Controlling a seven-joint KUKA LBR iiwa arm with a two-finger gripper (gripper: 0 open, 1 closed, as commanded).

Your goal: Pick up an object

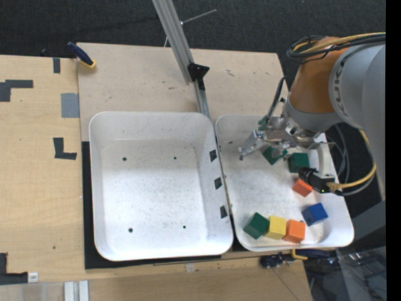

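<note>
Grey arm bent in from right | pincer low over right bin — fingers' state unclear

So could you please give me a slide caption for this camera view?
End effector over the right bin, above green blocks; other coloured blocks sit along its near edge.

Camera view: single fixed camera, mounted above the worktop, facing down at a slant. Medium distance; frames both white bins, left bin and right bin, side by side. Arm enters from frame right.
</note>
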